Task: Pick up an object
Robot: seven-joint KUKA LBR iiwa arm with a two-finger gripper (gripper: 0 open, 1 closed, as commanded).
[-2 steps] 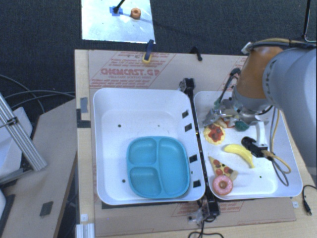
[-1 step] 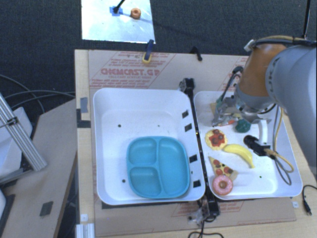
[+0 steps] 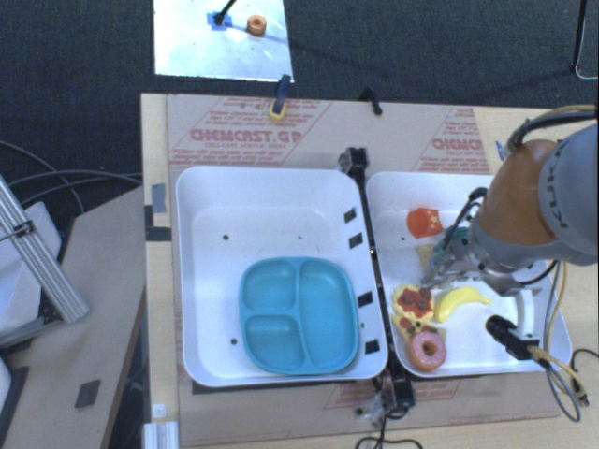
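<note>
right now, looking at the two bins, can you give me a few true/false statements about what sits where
1. The blue divided tray lies in the left bin. True.
2. The banana lies in the left bin. False: it lies in the right bin.
3. The donut sits near the right bin's front edge. True.
4. The red object rests on the blue divided tray. False: it lies in the right bin.
5. The gripper is above the right bin. True.
</note>
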